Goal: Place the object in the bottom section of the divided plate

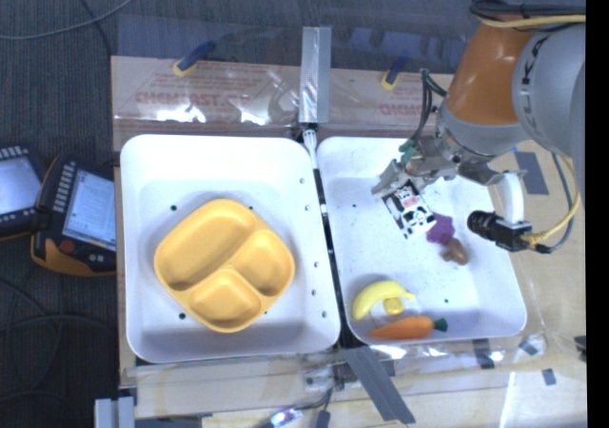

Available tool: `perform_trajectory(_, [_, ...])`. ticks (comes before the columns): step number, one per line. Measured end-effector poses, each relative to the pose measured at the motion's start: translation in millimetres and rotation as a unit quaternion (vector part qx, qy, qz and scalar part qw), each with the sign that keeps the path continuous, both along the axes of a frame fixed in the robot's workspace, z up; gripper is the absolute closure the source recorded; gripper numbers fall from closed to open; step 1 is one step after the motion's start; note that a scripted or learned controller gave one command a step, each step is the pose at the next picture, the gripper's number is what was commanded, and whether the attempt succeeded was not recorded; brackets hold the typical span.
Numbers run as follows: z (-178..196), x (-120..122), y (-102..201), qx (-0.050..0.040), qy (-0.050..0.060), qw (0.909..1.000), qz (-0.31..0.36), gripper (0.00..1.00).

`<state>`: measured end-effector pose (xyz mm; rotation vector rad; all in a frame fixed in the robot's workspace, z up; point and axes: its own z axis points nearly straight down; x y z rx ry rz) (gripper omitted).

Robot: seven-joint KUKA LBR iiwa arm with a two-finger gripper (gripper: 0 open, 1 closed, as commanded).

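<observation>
Two bins are sitting side by side under my camera. The left bin (143, 226) is carrying the yellow divided plate (225, 262), lying flat and well apart from the objects; its bottom section (226, 301) is the target and is lying bare. The right bin (495, 307) is holding the loose items, which is why the arm (519, 65) is reaching in over it from the right.

I am seeing the gripper (415, 176) hanging over the upper middle of the right bin, directly above and apparently touching a small black-and-white cow-patterned toy (411, 214). I cannot tell from this slanted view how the fingers are standing, nor whether the toy is between them, so I am not logging a grasp.

Just beside the toy, to its right, a purple piece (441, 228) and a small brown piece (458, 251) are lying close together. A banana (381, 299) and a carrot (407, 327) are resting against the near wall, touching or nearly so.

I am judging the toy to be the intended object, since the gripper is centred on it. The neighbours are crowding it on one side, so a descent may be nudging them. Transfer to the plate is not yet done.
</observation>
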<state>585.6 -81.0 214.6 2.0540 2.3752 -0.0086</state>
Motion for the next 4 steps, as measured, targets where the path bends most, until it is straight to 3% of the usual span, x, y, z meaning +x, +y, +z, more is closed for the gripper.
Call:
perform_trajectory(1, [15,-32,56,0.0022,0.0,0.9976,-0.069,1.0])
perform_trajectory(2, [20,-90,118,0.0018,0.001,0.9893,-0.146,1.0])
perform_trajectory(3, [13,-86,212,0.0013,0.001,0.9957,-0.093,1.0])
perform_trajectory(4, [33,-101,244,0.0014,0.0,0.9998,0.021,1.0])
